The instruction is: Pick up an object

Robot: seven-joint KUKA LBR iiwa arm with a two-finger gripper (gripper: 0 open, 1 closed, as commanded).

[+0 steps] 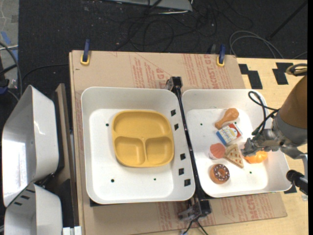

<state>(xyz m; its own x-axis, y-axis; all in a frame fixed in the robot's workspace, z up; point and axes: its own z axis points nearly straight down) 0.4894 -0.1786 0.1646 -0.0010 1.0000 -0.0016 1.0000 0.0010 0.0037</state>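
Your jaws (250, 148) sit low in the right bin (259, 185), right at an orange piece (257, 156) lying on the bin floor; you cannot tell whether they are spread or pinching it. Just left of them lies a tan wedge (235, 156), with a red round piece (217, 151), a blue-and-white packet (229, 133), a drumstick (228, 115) and a chocolate doughnut (220, 173) nearby. The left bin (98, 180) holds a yellow divided tray (143, 138). Both bins rest on a cardboard-covered surface (146, 67) over a dark floor with cables. The arm's body is cut off at the right edge.
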